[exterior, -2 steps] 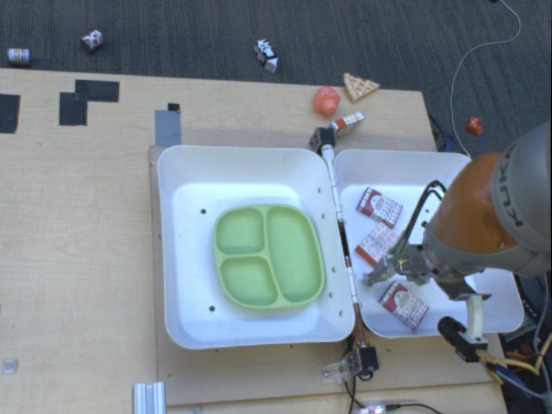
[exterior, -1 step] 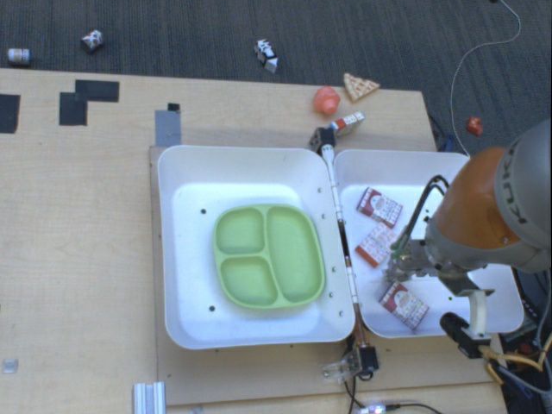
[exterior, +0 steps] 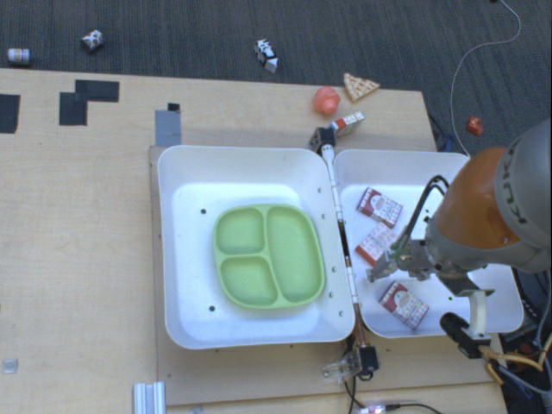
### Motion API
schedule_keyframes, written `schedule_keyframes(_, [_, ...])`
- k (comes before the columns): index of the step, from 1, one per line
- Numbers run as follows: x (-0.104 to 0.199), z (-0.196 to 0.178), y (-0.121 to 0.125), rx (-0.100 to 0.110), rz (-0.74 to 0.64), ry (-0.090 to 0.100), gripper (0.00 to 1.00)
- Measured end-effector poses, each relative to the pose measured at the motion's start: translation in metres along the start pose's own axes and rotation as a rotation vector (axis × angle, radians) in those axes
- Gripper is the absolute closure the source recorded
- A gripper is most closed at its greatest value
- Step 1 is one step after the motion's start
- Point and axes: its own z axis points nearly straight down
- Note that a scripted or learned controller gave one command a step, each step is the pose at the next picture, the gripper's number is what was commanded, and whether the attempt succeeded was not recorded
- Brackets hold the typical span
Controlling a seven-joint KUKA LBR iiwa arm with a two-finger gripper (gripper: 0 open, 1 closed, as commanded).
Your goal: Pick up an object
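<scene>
Three small red-and-white packets lie in the right bin (exterior: 509, 317): one at the back (exterior: 379, 205), one in the middle (exterior: 373, 245), one toward the front (exterior: 404, 304). My gripper (exterior: 385, 267) hangs low over the bin's left part, between the middle and front packets and close to both. The wrist with its orange band (exterior: 474, 205) covers the bin's right side. Nothing shows as held.
The left bin (exterior: 172, 231) holds a green divided plate (exterior: 268, 256). Behind the bins on the bench lie a red ball (exterior: 326, 101), a toy pizza slice (exterior: 360, 85) and a small tube (exterior: 348, 122). Cables and a clip (exterior: 355, 365) sit at the front edge.
</scene>
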Motion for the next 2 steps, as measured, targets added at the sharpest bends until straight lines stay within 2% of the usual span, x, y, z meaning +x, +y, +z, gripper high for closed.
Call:
schedule_keyframes(1, [0.002, 0.011, -0.003, 0.006, 0.003, 0.0, 0.0])
schedule_keyframes(2, [0.002, 0.0, 0.0, 0.0, 0.0, 0.0, 1.0])
